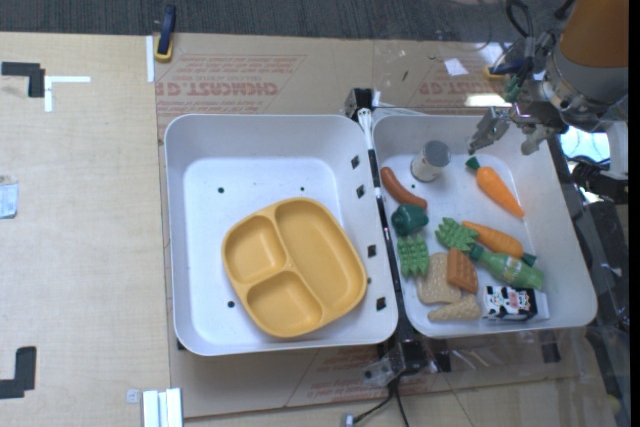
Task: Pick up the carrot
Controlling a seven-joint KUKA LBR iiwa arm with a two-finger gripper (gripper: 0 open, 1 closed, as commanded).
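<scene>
Pincer (508,127) hovered released above right bin's (572,245) far edge, just beyond carrot (497,189), not touching it.

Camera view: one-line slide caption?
Gripper hovers above the carrot in the right bin; yellow tray sits left.

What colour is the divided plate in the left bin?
Yellow-orange; the three-compartment plastic plate shows best in the camera view.
</scene>
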